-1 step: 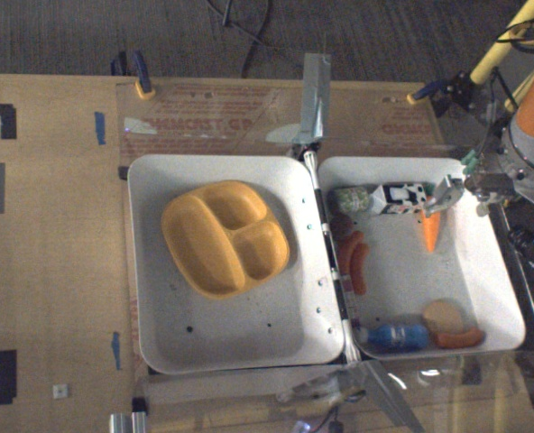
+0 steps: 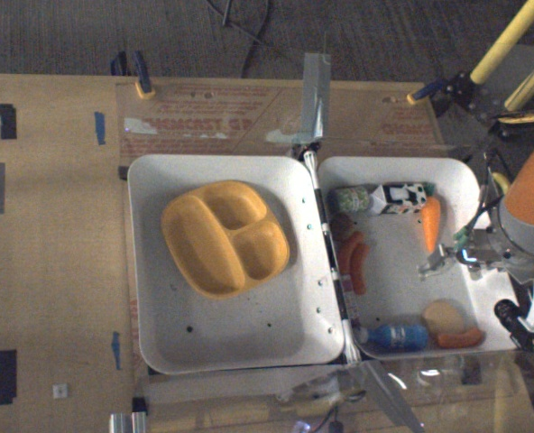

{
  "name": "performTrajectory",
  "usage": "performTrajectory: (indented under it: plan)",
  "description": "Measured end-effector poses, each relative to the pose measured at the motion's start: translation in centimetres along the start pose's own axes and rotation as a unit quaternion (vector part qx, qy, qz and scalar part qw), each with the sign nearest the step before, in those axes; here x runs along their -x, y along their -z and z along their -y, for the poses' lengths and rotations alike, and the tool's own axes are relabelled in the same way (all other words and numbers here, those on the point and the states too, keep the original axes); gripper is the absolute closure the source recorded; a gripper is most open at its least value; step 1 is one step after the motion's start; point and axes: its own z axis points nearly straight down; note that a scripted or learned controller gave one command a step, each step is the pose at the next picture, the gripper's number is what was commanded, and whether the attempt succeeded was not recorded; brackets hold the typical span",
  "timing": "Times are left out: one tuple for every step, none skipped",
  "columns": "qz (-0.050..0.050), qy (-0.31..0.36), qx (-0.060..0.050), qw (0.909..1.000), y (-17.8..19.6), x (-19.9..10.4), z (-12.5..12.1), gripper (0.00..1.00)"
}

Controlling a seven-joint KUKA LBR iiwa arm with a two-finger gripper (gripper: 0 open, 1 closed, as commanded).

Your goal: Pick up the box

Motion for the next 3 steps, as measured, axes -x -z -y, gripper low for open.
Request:
performTrajectory:
  plan:
    - [0.001,0.102,0.004,0.9948,-5.3,-5.7,-7.8,0.0]
    - [0.0,0.019,-0.015,0.9997,-5.5,-7.3,-14.3,0.0]
    - [0.001,0.025,0.002,0.9997,-5.4,-2.1,-9.0,0.0]
